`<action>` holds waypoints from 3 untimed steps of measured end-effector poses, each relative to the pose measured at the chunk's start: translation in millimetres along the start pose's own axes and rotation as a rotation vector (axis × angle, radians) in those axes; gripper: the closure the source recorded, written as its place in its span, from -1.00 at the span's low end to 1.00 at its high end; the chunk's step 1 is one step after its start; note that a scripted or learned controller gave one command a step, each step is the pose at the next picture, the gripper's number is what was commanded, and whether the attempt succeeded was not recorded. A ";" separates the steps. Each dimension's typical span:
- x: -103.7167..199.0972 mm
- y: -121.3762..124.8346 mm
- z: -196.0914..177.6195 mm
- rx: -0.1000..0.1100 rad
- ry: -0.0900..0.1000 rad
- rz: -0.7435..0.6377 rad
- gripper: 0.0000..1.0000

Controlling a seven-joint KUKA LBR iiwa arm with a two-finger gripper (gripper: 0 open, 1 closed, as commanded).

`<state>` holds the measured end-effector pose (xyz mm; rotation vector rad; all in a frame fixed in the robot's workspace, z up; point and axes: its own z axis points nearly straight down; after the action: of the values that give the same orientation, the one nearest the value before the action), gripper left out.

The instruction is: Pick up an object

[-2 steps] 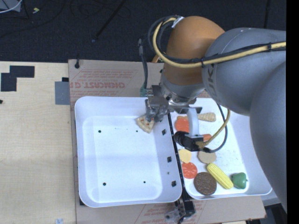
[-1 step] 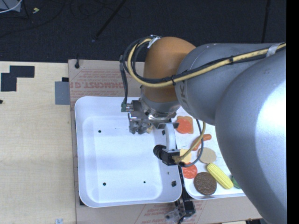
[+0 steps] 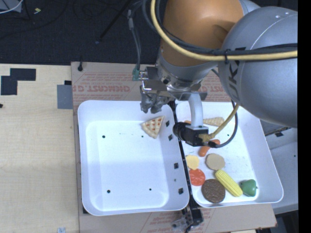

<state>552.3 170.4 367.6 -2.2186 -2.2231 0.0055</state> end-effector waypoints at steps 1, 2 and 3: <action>29.6 9.9 104.3 0.003 0.000 -0.002 1.00; 54.7 0.7 -102.0 -0.008 0.004 -0.001 1.00; 72.9 -16.6 63.7 0.004 0.000 0.003 1.00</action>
<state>535.4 243.1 303.8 -2.2205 -2.2175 0.0094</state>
